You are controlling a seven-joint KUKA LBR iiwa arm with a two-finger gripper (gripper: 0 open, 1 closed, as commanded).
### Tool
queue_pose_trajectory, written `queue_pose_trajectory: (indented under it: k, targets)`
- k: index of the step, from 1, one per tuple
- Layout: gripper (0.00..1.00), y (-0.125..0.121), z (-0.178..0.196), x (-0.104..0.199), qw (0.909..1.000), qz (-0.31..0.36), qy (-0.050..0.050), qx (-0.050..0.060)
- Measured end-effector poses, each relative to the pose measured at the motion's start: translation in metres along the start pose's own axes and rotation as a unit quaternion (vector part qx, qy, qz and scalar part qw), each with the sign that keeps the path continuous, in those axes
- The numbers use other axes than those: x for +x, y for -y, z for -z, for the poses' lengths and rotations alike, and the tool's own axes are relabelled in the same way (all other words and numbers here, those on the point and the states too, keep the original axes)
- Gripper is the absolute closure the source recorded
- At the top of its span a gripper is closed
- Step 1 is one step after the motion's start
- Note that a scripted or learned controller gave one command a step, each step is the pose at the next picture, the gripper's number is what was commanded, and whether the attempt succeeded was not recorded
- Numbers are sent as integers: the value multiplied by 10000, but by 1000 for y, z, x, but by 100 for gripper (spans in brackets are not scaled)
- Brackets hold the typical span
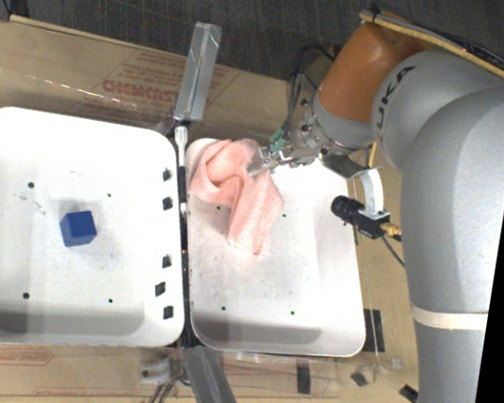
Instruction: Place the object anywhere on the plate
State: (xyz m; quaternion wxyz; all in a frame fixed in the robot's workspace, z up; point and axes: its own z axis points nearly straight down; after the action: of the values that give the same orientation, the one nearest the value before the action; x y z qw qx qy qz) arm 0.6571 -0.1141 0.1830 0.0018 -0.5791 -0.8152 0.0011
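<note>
A pink cloth (228, 185) lies bunched at the back left of the right bin (314, 286). One strip of it trails toward the bin's middle. My gripper (270, 158) reaches in from the right and sits at the cloth's upper right edge. Its fingers are pinched on a fold there, and the cloth is drawn up toward them. In the left bin (15, 139) a small blue cube (78, 227) rests on the floor left of centre, far from the gripper.
The grey arm and its orange band (367, 72) cover the back right corner. A black fitting with a cable (356, 212) juts over the right bin's right side. A metal post (196, 73) stands behind the wall between the bins.
</note>
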Motion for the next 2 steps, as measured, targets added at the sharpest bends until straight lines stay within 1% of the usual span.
queue_pose_trajectory:
  k: [1,2]
  targets:
    - [100,-1,48,1,10000,38,2,-5]
    - [100,8,56,48,9786,2056,-1,8]
